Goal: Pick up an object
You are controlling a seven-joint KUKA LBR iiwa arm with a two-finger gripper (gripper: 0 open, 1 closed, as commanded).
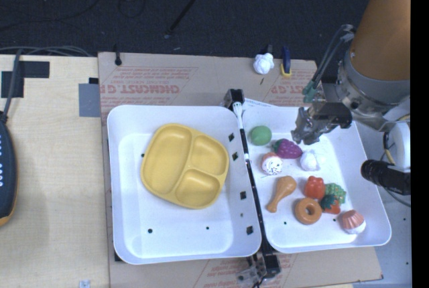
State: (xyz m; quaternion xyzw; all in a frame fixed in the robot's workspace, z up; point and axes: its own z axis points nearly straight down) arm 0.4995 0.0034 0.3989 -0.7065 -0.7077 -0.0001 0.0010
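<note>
Fingers [306, 134] hung low over the right bin [375, 230], state impossible to tell: too dark and foreshortened to read as spread or shut, nothing seen between them. Just below the tips, a purple toy [288, 149], perhaps grapes, near enough to touch though contact unclear. Just beside that, below and to the right, a small white piece [310, 161]. To the left, a green ball [261, 135]. Below and to the left, a round white-and-red toy [271, 164]. Further below, a chicken drumstick [281, 191], a red pepper [314, 186], a donut [308, 211], a green-and-red vegetable piece [333, 196] and a pink-and-white toy [351, 220]. Well apart to the left, a yellow divided plate [185, 165] in the left bin [127, 213].

Likely risks: a closing off centre on the rounded purple toy, squeezing it sideways out of the grasp; a nudge into the white piece crowded against it; a pinch catching both and dropping one on the lift.

Reached in from the right, wrist [355, 89] bent steeply downward, orange band [385, 25] above it, tips aimed almost straight into the bin.
</note>
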